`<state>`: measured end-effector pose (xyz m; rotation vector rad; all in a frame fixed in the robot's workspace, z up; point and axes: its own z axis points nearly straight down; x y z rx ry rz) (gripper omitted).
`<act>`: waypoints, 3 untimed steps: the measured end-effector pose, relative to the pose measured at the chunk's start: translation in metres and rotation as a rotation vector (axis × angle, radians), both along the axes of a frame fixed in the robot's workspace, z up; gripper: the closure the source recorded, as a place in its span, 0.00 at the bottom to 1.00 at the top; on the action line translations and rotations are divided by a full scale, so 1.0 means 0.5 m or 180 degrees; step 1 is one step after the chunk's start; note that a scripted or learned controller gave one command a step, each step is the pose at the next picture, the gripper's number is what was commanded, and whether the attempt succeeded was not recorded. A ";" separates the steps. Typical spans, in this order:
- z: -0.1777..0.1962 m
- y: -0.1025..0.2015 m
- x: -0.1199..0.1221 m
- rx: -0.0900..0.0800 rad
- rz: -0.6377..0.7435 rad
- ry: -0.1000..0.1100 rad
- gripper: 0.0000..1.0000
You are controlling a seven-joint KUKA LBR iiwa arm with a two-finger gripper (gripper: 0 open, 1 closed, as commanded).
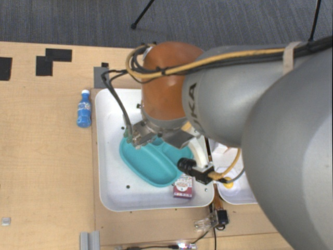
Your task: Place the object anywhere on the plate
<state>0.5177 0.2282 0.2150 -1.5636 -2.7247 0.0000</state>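
Where arm (pixel 208 103) looms, box (pixel 183 187) beside plate (pixel 151 163)

Grey carpet (pixel 78 9) lies beyond the far edge of the light wooden bench (pixel 41 165), crossed by thin black rods (pixel 148 7).

Robotics lab: plywood bench (pixel 47 155) with white bins (pixel 112 191), loose cabling (pixel 208 225), grey carpet (pixel 78 9) at far side.

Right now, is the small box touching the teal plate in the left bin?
Touching, or overlapping at least. The camera view shows the small box with its upper edge meeting the lower right rim of the teal plate, with no white bin floor between them.
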 end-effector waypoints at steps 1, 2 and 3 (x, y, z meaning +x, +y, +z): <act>0.085 -0.159 0.023 -0.0001 0.0202 -0.0012 1.00; -0.012 -0.021 -0.006 0.0000 -0.0323 0.0001 1.00; 0.070 -0.139 0.055 0.0000 0.0351 -0.0008 1.00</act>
